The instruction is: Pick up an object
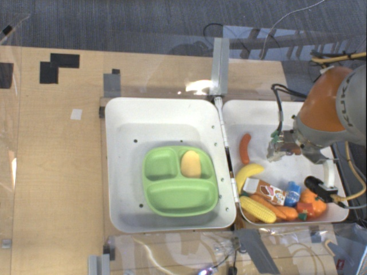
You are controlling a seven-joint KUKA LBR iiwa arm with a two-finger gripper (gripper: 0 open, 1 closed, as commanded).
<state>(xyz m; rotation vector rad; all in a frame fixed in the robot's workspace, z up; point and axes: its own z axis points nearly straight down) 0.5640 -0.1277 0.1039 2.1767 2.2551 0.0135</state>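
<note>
The right bin (252,114) holds a red sausage (245,147), a yellow banana (249,173), a small carton with a blue cap (274,193), a corn cob (257,209), a carrot (275,208) and an orange and red pepper (311,204), crowded along its front. My gripper (280,150) hangs over the middle of this bin, just right of the sausage and above the banana and carton. I see nothing between its fingers. The wrist and the orange band (322,105) cover the bin's right side.
The left bin (123,153) bears a green divided plate (179,196) with a yellow lemon-like fruit (191,164) in its upper right compartment. A metal divider post (220,67) stands between the bins at the back. Cables run behind the right bin.
</note>
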